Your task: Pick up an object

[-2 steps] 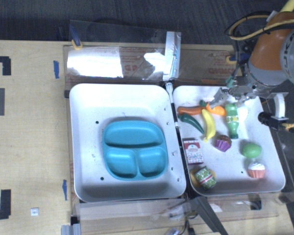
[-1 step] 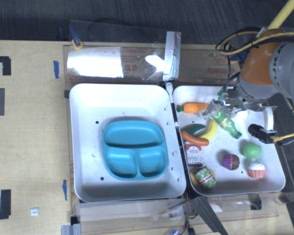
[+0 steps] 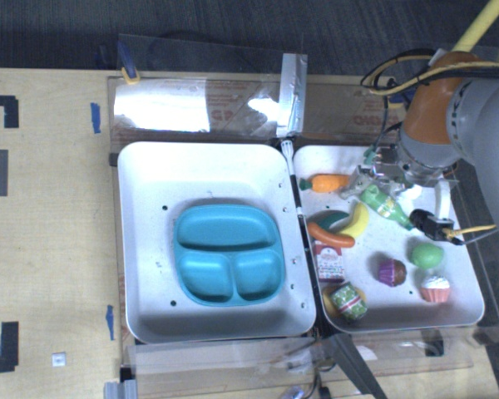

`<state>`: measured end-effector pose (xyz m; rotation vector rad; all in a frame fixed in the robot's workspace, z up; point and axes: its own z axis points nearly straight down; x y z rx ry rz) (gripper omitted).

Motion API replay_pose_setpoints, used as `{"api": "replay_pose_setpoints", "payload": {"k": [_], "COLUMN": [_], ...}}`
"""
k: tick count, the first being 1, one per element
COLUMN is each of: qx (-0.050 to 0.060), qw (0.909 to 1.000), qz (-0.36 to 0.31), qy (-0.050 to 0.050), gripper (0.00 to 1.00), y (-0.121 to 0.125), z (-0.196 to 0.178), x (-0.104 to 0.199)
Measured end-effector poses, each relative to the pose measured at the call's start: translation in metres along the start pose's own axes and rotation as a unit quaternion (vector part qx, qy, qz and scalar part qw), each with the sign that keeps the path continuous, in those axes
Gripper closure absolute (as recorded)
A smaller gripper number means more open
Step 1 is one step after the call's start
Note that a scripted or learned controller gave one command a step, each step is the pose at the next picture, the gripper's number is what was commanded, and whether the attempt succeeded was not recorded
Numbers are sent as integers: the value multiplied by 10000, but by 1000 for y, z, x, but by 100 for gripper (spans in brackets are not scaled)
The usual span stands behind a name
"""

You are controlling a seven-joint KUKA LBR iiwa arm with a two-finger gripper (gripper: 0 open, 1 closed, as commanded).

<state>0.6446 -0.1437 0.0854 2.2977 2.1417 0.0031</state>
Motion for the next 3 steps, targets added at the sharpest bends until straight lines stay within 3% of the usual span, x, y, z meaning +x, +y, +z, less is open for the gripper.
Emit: {"api": "replay_pose_setpoints", "payload": {"k": [1, 2, 3], "qx": [0, -42, -50], "qw": [9956, 9954, 9970], "qz": [-940, -953, -777], "qy": [-14, -28, 9], "gripper": [0, 100, 100], "y": [16, 18, 7], "z": [0, -13, -104], "x": [-5, -3, 111]}}
